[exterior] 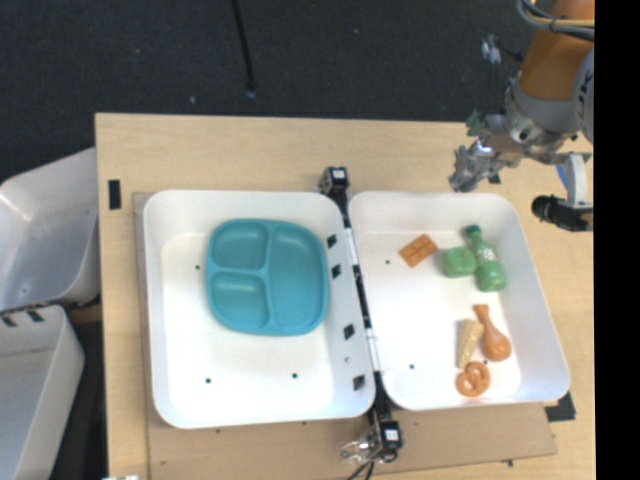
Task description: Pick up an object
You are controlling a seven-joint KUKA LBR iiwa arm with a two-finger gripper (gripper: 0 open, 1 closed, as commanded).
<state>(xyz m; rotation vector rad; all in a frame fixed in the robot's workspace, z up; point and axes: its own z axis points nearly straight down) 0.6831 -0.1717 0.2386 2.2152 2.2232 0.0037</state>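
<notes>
No legible text, label, brand, number or sign anywhere in the camera view. Checked surfaces: the two shallow white plastic bins [170,388], the teal three-compartment plastic plate [268,275], the green toy bottle [484,260] and the pale wooden bench top [220,148]. All plain at this resolution; small black marks on the bins and bench are too small to tell.

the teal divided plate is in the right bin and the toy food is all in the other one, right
Not quite: the camera view shows the teal divided plate in the left bin. The toy food is all in the other one, the right bin.
</notes>
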